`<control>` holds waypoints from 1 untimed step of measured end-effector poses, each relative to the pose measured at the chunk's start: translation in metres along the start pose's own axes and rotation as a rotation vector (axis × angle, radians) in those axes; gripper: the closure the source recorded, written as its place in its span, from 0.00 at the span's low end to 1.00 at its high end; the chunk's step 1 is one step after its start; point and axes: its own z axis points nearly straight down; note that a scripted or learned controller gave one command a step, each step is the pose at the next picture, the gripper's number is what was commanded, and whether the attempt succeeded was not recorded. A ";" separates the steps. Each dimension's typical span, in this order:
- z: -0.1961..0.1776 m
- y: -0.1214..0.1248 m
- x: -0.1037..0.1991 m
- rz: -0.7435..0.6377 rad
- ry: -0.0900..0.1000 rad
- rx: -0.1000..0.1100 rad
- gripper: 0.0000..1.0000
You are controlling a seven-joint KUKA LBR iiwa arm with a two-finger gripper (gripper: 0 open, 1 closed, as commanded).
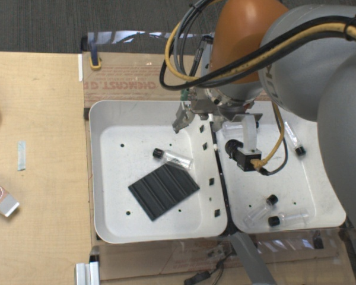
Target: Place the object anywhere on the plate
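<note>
A dark ribbed square plate (164,190) lies flat in the left bin (107,177), turned on a diagonal. A clear vial with a black cap (172,157) lies on the bin floor at the plate's upper corner, touching or just short of its edge. My gripper (193,119) hangs under the orange-banded wrist, over the back of the left bin near the divider, above and to the right of that vial. I see nothing held in it. The arm's bulk hides much of the right bin's back.
The right bin (320,200) holds three more capped vials: one at the back right (292,138) and two near the front (260,209) (288,218). Cables loop around the wrist. On the wooden bench to the left lie a grey strip (21,156) and a small wrapped item (1,198).
</note>
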 end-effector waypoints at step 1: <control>0.000 0.000 0.000 0.000 0.000 0.000 0.00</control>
